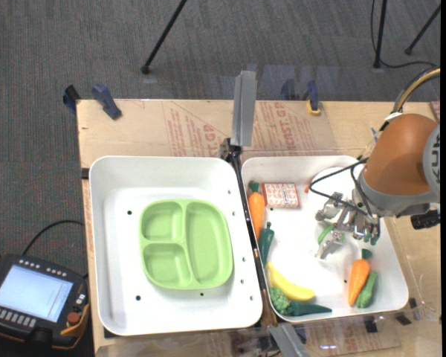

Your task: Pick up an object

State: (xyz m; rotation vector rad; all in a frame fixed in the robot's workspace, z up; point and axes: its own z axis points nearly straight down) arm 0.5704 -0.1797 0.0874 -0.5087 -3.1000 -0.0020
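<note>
A: Where was the gripper [340, 229] at that moment?

B: Over the right bin [390, 303], low above the bare white floor near the bin's middle. Whether it was open or closed, I could not tell; the metal parts blurred together, and I saw nothing in it.

A: So no object was picked yet?

B: I judged not. It looked like the approach step, the tool poised above a gap between items.

A: What lay nearest?

B: An orange carrot [357, 280] at five o'clock from the gripper, touching a green vegetable [368, 291] on its right. A banana [290, 285] sat at seven o'clock, near the bin's front. A second carrot [256, 213] and a red box [280, 194] lay at nine to ten o'clock by the left wall.

A: And the left bin [108, 199]?

B: It held a green tray [186, 242].

A: What did the next move call for?

B: In my view, shifting toward five o'clock over the carrot, then lowering and closing on it.
</note>
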